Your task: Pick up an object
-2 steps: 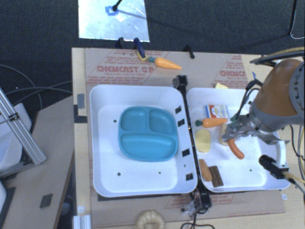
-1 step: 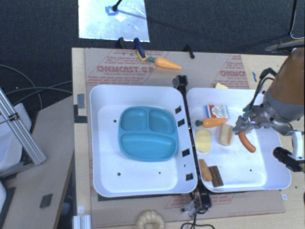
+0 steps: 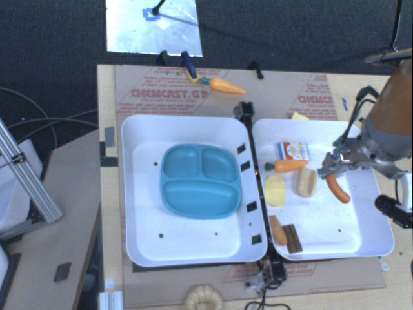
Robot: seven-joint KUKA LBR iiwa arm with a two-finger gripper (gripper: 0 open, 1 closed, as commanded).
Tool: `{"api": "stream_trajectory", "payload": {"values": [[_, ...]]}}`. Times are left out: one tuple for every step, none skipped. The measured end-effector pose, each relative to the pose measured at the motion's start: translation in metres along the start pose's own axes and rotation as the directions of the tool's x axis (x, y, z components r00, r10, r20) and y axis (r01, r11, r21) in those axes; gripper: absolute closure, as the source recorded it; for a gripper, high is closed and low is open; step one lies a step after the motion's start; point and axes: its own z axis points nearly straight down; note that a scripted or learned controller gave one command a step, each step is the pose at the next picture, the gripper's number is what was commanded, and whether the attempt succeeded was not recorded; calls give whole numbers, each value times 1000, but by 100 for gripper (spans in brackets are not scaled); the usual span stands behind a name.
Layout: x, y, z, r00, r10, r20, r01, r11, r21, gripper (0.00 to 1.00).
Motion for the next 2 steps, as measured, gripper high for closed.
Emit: {"api": "stream_trajectory", "payload": {"values": [[56, 17, -8, 1000, -7, -2, 7, 1000, 1, 100], [106, 47, 1, 1000, -5, -1, 5, 1000, 0, 100]]}}
